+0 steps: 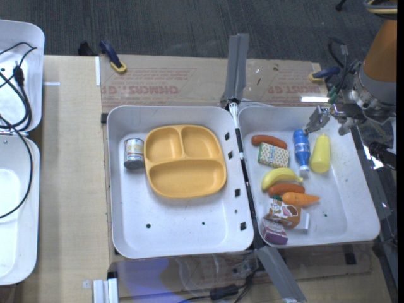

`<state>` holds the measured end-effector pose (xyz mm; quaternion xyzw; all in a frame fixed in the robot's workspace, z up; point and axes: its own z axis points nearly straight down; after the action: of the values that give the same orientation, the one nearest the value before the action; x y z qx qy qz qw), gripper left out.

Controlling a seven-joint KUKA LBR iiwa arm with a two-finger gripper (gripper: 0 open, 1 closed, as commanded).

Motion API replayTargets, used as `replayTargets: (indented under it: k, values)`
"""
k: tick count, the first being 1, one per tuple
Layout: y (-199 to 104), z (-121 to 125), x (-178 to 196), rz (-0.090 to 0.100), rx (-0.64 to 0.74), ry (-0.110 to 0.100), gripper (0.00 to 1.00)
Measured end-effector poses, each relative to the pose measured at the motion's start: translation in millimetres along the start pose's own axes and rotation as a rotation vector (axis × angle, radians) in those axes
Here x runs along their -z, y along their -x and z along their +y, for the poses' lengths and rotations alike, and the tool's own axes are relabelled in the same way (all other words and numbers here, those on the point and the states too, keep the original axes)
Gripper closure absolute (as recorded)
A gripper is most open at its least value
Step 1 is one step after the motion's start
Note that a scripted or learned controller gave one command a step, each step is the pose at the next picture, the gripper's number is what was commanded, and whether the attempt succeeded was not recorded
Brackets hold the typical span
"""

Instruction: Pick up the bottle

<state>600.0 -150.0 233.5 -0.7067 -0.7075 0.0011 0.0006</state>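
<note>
A pale wooden tabletop [69, 169] sits on dark grey carpet [158, 11]. Brown cardboard [170, 84] lies along the tabletop's far edge. Left of the tabletop, black cables [16, 93] cross what may be a white tub [19, 251].

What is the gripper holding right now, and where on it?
Nothing: the gripper hangs above the right bin's far edge, apart from the blue bottle.

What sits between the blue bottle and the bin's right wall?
In the camera view, a yellow bottle lies right beside the blue bottle; beyond it, bare bin floor to the wall.
</note>
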Motion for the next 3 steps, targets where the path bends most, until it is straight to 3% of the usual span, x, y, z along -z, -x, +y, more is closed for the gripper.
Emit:
replayTargets:
  k: [1, 2, 3]
  values:
    - [-4.7, 19.3, -115.7, 0.0, 0.019, 0.0, 0.0]
    - [-3.5, 20.1, -105.3, -0.001, 0.017, 0.003, 1.0]
    - [22.4, 25.4, -141.3, -0.001, -0.104, 0.002, 1.0]
